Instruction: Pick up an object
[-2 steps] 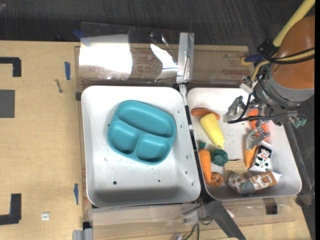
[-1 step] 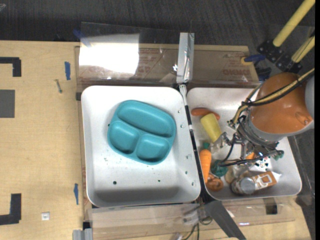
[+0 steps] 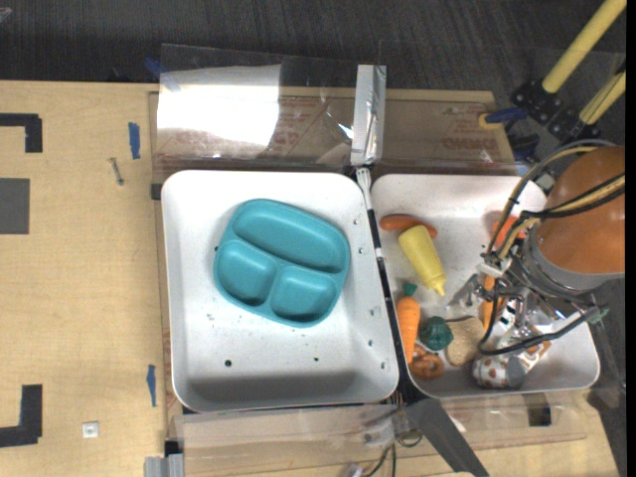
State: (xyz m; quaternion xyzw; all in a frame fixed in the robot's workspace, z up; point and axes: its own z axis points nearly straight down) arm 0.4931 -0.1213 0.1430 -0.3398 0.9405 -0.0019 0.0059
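Tabletop (image 3: pixel 70 266), two white bins; arm low over right bin (image 3: pixel 586 366).
Hand (image 3: pixel 502 316) down among clutter, grip state unreadable behind cables. Yellow squeeze bottle (image 3: pixel 423 254), carrot (image 3: pixel 408 324), green toy (image 3: pixel 434 334) just left of it. Teal divided tray (image 3: pixel 281 261) in left bin (image 3: pixel 189 266). Reaching stage, likely; next needs closing squarely on one item.

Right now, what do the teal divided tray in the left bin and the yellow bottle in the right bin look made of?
Teal divided tray: looks like moulded plastic, smooth with a soft sheen; even colour, rounded compartment walls. Yellow bottle: probably plastic too, uniform matte yellow, tapering to a nozzle; too small to be certain.
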